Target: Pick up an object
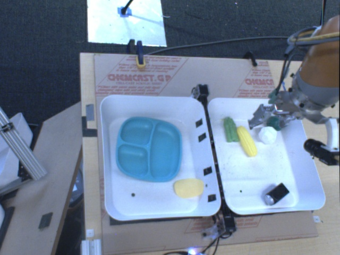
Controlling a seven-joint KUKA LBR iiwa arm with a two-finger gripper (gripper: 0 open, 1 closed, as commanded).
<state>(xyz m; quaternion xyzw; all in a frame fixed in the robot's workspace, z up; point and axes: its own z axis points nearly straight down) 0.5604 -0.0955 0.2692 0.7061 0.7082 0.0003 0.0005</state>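
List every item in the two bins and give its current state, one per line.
Blue plate: flat, left bin.
Yellow piece: beside plate.
Green vegetable: lying, right bin.
Corn: touching it.
White object: under gripper.
Black object: lying apart.

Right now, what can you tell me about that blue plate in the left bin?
The blue plate is a rounded-square tray, plastic by its look, split into three compartments: two small ones on the left, one long one on the right. It lies flat in the left bin. A yellow object lies just beyond its lower right corner.
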